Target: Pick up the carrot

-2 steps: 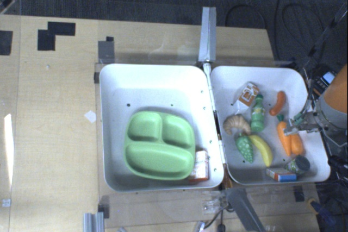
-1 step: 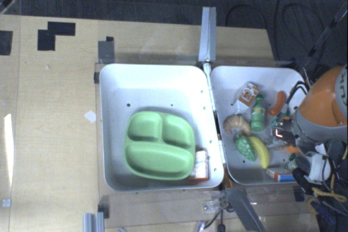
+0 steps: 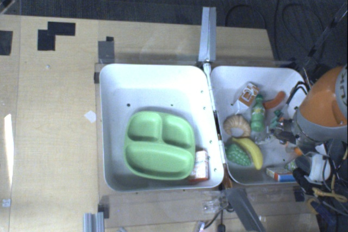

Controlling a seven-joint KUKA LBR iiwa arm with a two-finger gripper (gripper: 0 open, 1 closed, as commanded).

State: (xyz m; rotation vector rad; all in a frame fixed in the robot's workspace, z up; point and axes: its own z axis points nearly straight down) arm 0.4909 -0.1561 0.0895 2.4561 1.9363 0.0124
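An orange-red, elongated piece that looks like the carrot (image 3: 275, 99) lies tilted in the right bin (image 3: 228, 84), near the far right corner. The gripper (image 3: 278, 132) reaches in from the right, low over the bin floor. It sits a little in front of the carrot and just right of a green bottle (image 3: 258, 112). I see nothing held in it. The grey and orange arm (image 3: 322, 107) covers the bin's right edge.
The right bin also holds a small juice carton (image 3: 249, 94), a tan shell-like piece (image 3: 237, 125), a banana (image 3: 250, 151), a green bumpy vegetable (image 3: 237, 155) and a small box (image 3: 279, 174). The left bin (image 3: 114, 117) holds a green divided plate (image 3: 161, 144) and a small carton (image 3: 200, 166).
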